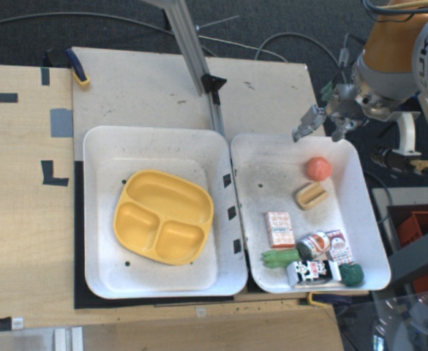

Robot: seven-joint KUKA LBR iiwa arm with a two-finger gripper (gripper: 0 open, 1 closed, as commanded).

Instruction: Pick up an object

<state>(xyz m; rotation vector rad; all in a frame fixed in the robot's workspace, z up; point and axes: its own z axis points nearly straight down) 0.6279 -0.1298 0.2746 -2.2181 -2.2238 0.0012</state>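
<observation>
My gripper [321,128] hangs over the far edge of the right bin [252,196], its two fingers spread open with nothing between them. Below it in that bin lie a red ball [318,169] and a tan bun-shaped piece [310,195]. Further forward are a small red-and-white box [279,229], a tin can [315,245], a green pepper-like item [280,258], a black-and-white carton [313,271] and a dark green ball [352,274]. The red ball is the nearest object to the gripper.
The left bin [100,218] holds a yellow divided plate [163,216]. A grey metal pole [192,39] slants down to the gap between the bins at the back. Cables lie on the bench behind the right bin.
</observation>
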